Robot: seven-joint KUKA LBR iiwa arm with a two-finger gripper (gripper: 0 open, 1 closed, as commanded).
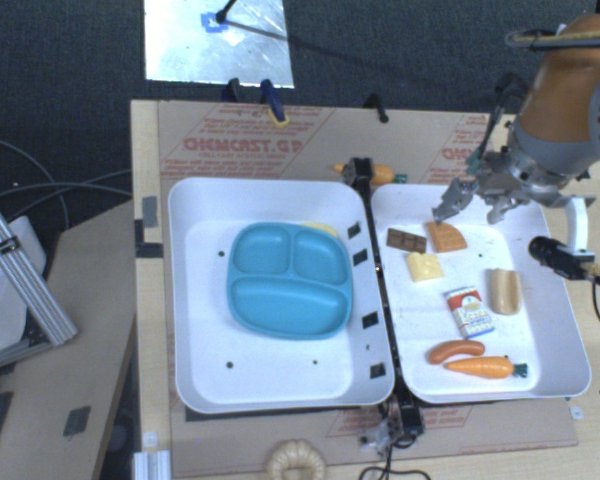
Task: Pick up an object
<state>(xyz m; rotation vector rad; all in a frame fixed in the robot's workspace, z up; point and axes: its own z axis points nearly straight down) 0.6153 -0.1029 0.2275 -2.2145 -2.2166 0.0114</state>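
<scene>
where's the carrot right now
In the camera view, the carrot lies at the front of the right bin, just below the sausage and in front of the small red-and-white carton.

**Even light, soft picture**

Bright, flat light falls from overhead. The white bins [280, 388] glow almost washed out, casting faint shadows. A foil sheet [218, 28] at upper left glares. The dark floor stays dim. Overall sharpness is modest, with grainy edges and fuzzy small items.
</scene>
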